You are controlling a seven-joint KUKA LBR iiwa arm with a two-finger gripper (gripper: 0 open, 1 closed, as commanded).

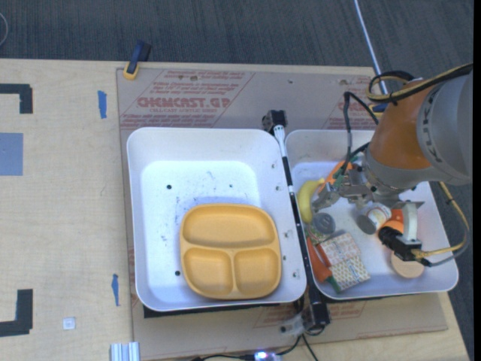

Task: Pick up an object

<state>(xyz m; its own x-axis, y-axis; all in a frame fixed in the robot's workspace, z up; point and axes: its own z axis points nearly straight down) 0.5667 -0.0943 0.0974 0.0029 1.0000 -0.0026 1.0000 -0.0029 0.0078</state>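
Currently the arm (421, 138) reaches in from the right and hangs low over the right bin (443, 277), with the gripper (353, 190) down among the clutter near that bin's left half. Whether it has closed on anything cannot be told from this angle; nothing is seen held.

Candidate objects lie close: a yellow banana-shaped piece (307, 199) against the left wall, a small grey round piece (325, 222) just nearer, a speckled sponge-like block (344, 260) at the near left, and a tan disc (408, 267) at the near right. The left bin (143, 201) carries only a yellow divided plate (229, 248).

Judgement: the step in hand is descent onto a target. To do it well, commit to one item, preferably the grey piece or the yellow piece directly below, centre on it, keep off the bin wall, and close before lifting straight up.
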